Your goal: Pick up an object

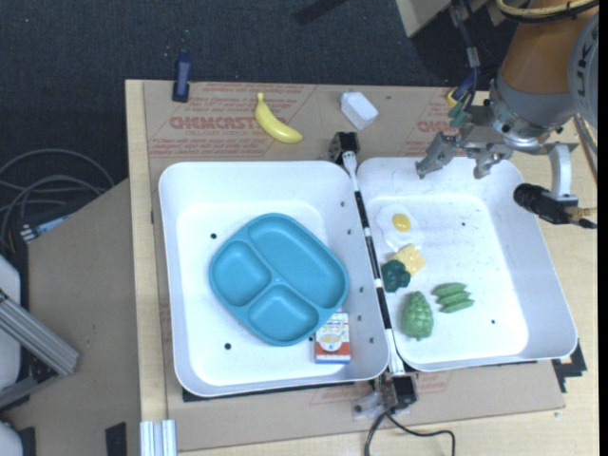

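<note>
A bumpy green toy vegetable [416,314] is lying in the right bin [532,283], near smooth green pods [453,296] and a fried egg [400,222]. The pincer [462,159] is hanging over the bin's far rim, fingers spread apart, gripping nothing. A glossy blue sectioned tray [275,276] is occupying the left bin [190,255].

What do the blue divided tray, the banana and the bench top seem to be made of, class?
Blue divided tray: probably moulded plastic, with a smooth, even colour and soft sheen.
Banana: likely a plastic toy, uniformly yellow and glossy.
Bench top: seemingly cardboard, matt brown with red printed lettering.
</note>
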Robot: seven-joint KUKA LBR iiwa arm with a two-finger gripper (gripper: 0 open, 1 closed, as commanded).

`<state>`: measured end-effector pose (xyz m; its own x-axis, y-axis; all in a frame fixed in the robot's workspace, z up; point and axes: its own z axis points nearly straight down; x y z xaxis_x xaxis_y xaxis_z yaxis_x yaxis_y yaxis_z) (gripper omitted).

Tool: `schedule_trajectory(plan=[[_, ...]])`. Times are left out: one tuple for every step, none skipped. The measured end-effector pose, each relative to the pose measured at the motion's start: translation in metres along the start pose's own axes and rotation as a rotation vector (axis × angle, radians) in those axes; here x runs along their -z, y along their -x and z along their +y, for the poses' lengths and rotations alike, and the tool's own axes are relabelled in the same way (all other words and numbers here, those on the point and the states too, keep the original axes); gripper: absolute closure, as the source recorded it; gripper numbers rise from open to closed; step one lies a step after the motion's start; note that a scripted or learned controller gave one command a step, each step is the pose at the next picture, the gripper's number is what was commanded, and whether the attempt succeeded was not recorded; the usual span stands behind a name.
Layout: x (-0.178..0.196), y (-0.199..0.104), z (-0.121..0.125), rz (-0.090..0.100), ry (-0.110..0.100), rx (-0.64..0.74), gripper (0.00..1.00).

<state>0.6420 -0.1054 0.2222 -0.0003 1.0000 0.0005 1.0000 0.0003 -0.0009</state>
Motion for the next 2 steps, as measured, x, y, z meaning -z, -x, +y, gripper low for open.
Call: schedule_trajectory(plan=[[-0.105, -0.007, -0.086, 0.000, -0.001, -0.001, 0.00], [-0.138, 0.033, -0.136, 0.000, -0.002, -0.002, 0.00]])
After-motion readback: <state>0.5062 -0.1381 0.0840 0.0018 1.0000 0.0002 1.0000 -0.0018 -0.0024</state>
